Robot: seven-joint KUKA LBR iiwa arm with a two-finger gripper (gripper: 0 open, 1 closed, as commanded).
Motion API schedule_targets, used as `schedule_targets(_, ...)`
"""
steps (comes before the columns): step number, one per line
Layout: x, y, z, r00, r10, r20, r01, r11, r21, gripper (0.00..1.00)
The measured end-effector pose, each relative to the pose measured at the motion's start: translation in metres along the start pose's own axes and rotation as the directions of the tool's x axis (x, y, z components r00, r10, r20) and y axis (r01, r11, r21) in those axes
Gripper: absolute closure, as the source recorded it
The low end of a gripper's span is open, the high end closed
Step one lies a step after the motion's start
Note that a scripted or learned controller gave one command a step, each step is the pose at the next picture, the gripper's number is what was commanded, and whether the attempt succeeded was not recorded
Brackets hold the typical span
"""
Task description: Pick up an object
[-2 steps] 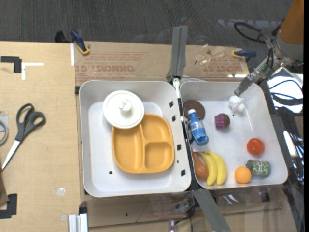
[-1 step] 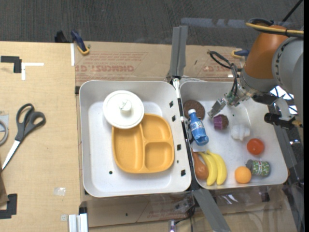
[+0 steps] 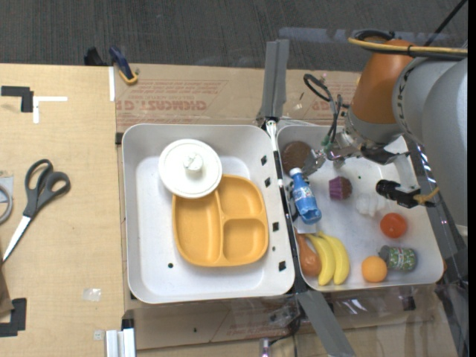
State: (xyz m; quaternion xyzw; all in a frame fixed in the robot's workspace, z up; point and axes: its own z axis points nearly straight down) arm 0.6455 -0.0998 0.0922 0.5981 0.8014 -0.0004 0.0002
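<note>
Bottle (image 3: 304, 197), blue label, unreadable

Scissors (image 3: 36, 192) with black handles lie on the bench (image 3: 59, 274) at left; a blue clamp (image 3: 123, 65) sits at the far edge by the cardboard sheet (image 3: 186, 95); a black bracket (image 3: 18, 95) is fixed far left.

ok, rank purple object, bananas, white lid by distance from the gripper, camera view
From the gripper, in the right bin's far part:
1. Purple object, just below it.
2. Bananas, right bin's near edge.
3. White lid, left bin, on the yellow tray.
</note>
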Motion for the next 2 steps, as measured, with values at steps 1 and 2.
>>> schedule_targets(1, -0.066, -0.035, -0.108, 1.000, 0.026, 0.003, -0.026, 1.000, -0.002, 0.00)
schedule_targets(2, -0.015, -0.003, -0.002, 1.000, 0.000, 0.002, 0.000, 1.000, -0.004, 0.00)
